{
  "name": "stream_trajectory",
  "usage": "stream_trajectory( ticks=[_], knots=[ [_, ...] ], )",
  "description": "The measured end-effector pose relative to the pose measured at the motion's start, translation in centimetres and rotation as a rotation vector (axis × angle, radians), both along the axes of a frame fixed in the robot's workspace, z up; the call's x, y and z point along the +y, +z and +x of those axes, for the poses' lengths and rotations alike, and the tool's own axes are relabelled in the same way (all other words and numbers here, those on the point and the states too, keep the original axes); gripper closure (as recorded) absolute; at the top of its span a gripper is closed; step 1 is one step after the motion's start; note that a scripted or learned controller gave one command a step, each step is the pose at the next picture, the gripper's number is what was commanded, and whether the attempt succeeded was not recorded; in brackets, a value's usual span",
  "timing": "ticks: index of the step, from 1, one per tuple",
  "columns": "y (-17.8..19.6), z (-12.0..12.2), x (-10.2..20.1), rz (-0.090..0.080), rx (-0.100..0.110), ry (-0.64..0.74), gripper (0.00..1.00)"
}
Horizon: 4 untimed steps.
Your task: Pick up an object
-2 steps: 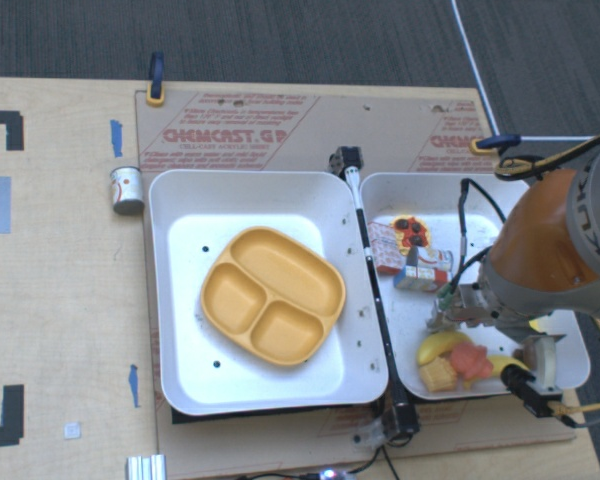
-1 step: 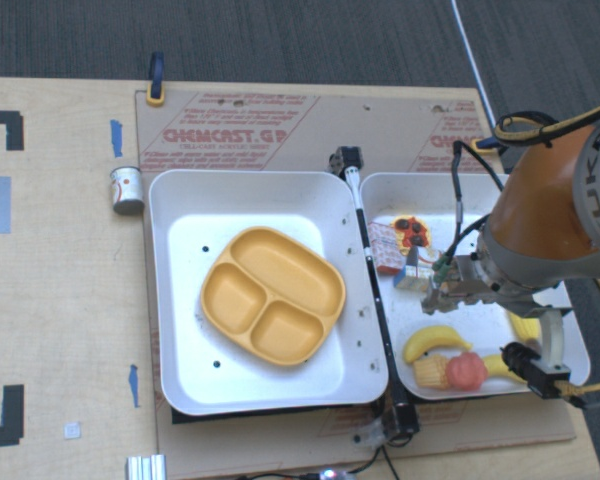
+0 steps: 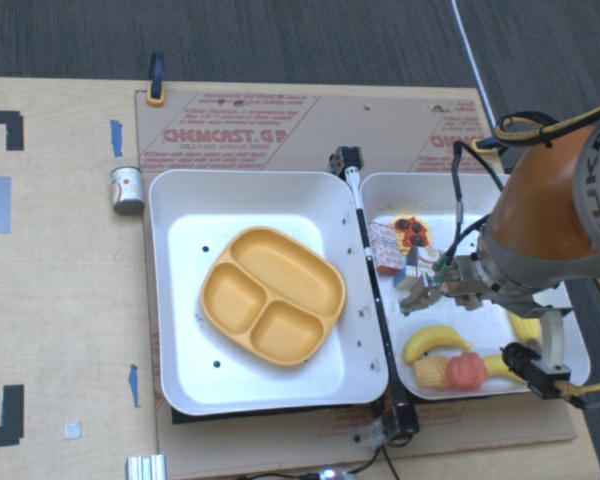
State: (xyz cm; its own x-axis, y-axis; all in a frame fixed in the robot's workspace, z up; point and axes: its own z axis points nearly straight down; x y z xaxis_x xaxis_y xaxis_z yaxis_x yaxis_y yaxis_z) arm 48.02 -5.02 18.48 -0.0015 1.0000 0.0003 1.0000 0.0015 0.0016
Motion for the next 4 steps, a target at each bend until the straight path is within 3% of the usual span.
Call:
stream_trajectory(
  ticks=[1,2,3,4],
  knots=[
    [-9.9,3.2,-5.3,-0.002,-0.002,-0.002,0.0],
    [-9.9,1.1,-4.3,-0.001,-0.003,-0.003,0.0],
    [-8.8,1.3,-4.3,-0.003,-0.007,-0.003,1.0],
    [0.0,0.0,4.0,0.001,0.0,0.0,1.0]
  ],
)
